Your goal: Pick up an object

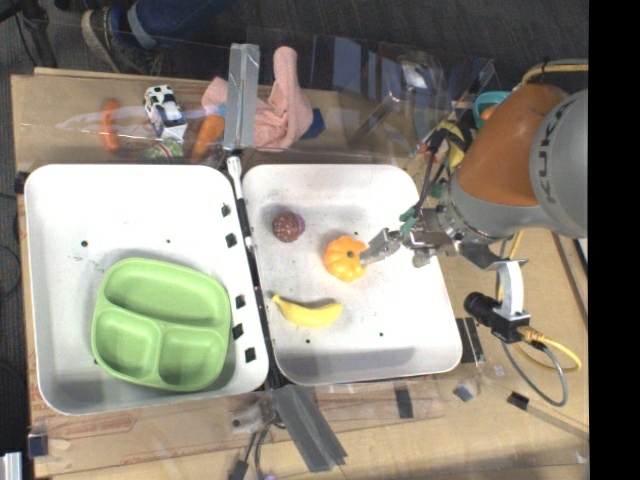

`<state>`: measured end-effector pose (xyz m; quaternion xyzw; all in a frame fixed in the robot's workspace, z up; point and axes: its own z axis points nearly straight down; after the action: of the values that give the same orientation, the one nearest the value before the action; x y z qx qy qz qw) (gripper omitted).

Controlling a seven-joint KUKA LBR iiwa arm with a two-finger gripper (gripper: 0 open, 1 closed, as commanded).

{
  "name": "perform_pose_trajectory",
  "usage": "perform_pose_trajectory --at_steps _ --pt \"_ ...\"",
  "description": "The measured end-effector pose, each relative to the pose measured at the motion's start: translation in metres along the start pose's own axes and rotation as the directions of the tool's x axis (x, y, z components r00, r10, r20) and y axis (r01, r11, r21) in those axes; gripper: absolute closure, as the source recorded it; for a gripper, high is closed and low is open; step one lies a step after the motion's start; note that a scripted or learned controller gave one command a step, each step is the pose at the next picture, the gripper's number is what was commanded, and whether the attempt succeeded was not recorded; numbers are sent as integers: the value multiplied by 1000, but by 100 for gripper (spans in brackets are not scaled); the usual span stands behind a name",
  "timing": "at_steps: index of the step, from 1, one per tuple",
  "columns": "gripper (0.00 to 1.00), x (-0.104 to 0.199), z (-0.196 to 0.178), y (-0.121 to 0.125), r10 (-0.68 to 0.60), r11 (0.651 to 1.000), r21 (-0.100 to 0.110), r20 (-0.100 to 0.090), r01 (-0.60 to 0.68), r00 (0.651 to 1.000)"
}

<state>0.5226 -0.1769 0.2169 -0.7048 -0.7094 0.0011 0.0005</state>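
The right bin [400, 348] holds three things: an orange pumpkin-shaped toy [344, 257] near its middle, a yellow banana [308, 311] in front of it, and a dark red berry-like ball [288, 226] toward the back left. My gripper [378, 246] reaches in from the right, low over the bin, with its tips right against the orange toy's right side. The toy rests on the bin floor, and whether the fingers enclose it is not visible.
The left bin [60, 228] holds a green divided plate [160, 323]. Behind the bins lie a pink cloth [270, 103], an orange toy [205, 136] and a small black-and-white toy [160, 103]. A clear plastic wall stands behind the right bin.
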Motion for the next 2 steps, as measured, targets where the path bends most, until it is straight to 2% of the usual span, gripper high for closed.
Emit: perform_pose_trajectory --at_steps 1,2 --pt "0 58 93 63 -8 1000 -5 1 8 1000" --pt "0 32 126 116 -71 997 1 -2 71 997"
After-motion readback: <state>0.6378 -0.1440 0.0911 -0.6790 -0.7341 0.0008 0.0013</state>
